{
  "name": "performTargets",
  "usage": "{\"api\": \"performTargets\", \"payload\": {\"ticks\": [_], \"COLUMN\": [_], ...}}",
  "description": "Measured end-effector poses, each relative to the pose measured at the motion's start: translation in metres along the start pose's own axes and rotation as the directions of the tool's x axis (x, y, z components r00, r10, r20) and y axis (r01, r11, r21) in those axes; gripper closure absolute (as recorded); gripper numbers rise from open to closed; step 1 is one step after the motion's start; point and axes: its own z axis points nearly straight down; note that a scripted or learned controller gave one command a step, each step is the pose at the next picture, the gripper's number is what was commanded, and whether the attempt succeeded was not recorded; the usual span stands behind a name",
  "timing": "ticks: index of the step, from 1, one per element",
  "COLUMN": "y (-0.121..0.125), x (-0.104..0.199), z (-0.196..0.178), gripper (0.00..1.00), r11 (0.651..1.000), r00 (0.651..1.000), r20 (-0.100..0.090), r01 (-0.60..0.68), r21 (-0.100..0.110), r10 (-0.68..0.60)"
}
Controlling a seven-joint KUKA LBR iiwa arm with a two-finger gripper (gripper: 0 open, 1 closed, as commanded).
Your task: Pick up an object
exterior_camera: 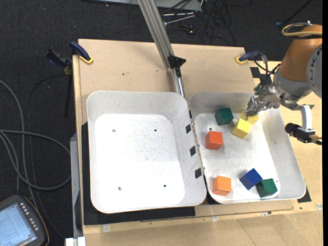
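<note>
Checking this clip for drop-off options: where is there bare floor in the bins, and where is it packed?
The left bin offers bare floor wall to wall. In the right bin, a free patch lies between the orange block and blue block. Crowded: the far end by the end effector, and the near-right corner.

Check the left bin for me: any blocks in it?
No, the left bin holds no blocks; all of them lie in the right bin.

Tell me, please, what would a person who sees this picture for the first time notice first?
Probably the bright blocks scattered in the right bin: two orange, two green, a blue block and a yellow block. Next, the grey and orange arm entering from the right, its end effector low over the bin's far side, close to the yellow block. The left bin looks bare by contrast.
</note>
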Motion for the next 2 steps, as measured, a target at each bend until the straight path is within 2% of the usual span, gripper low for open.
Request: {"api": "performTargets", "payload": {"ticks": [1,2], "y": [-0.0020,-0.0011], "x": [-0.0018,-0.0017], "z": [-0.0632,-0.0662], "gripper": [1.00,1.00], "r11": [1.000,1.000], "r00": [1.000,1.000], "r20": [-0.005,-0.007], "r01": [-0.003,-0.003], "r21": [0.019,0.024], "r10": [0.003,0.003]}}
